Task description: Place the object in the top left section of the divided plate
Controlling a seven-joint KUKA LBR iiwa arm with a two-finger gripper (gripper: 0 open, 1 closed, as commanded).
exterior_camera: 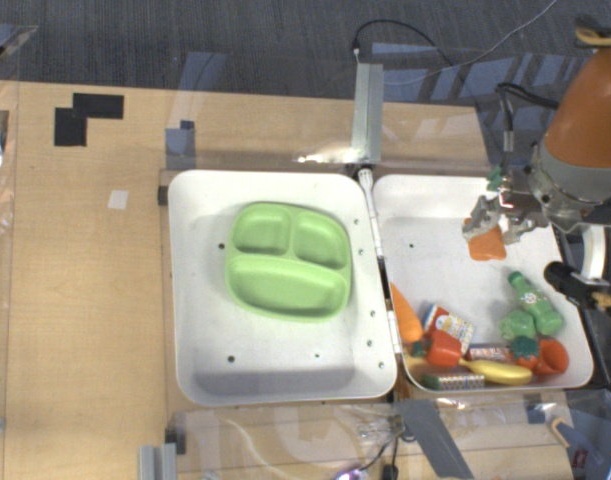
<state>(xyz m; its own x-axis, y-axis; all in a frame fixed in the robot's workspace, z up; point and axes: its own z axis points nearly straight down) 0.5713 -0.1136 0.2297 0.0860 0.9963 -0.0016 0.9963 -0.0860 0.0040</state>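
A light green divided plate [287, 261] lies in the left white bin [200, 368]; its top left section [259, 229] holds nothing. My gripper [496, 230] hangs over the upper part of the right bin [425, 203], under the orange band of the arm. A small orange object [487, 247] sits between the fingertips, and the gripper is shut on it. The gripper is well to the right of the plate, across the divider between the bins.
Several toy foods are piled in the right bin's lower part: a carrot [406, 313], a red cup [445, 349], a banana [499, 371] and a green bottle [533, 304]. A metal post [368, 108] stands behind the bins' junction.
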